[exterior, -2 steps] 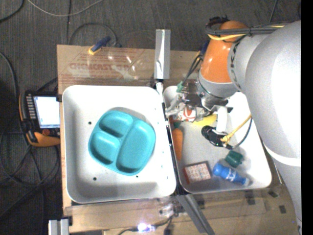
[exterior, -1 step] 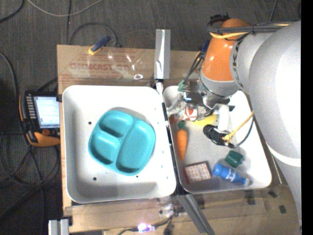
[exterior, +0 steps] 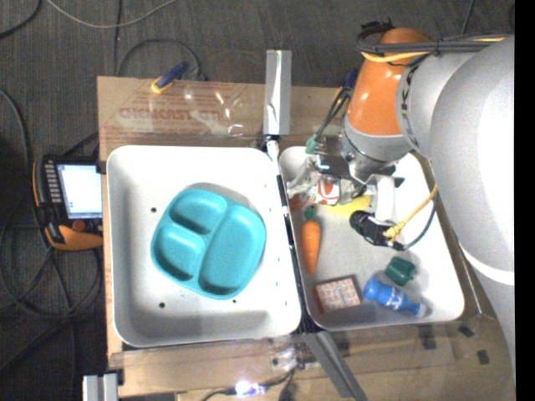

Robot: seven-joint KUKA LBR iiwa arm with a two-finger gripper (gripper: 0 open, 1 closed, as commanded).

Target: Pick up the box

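Near the front edge of the right bin [exterior: 443,307] lies the box [exterior: 338,293], flat, btwn carrot [exterior: 310,242] & blue bottle [exterior: 391,296]. Gripper [exterior: 322,182] hangs at bin's far end, well apart from it; can't tell its state. Approach step, I'd say: next needs travel toward the box, then descent.

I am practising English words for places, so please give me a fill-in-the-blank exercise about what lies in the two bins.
1. The turquoise divided plate lies in the ____ bin.
2. The carrot lies in the ____ bin.
3. The small box lies between the carrot and the ____ bottle.
4. The band above the arm's wrist is ____.

Missing words: left; right; blue; orange
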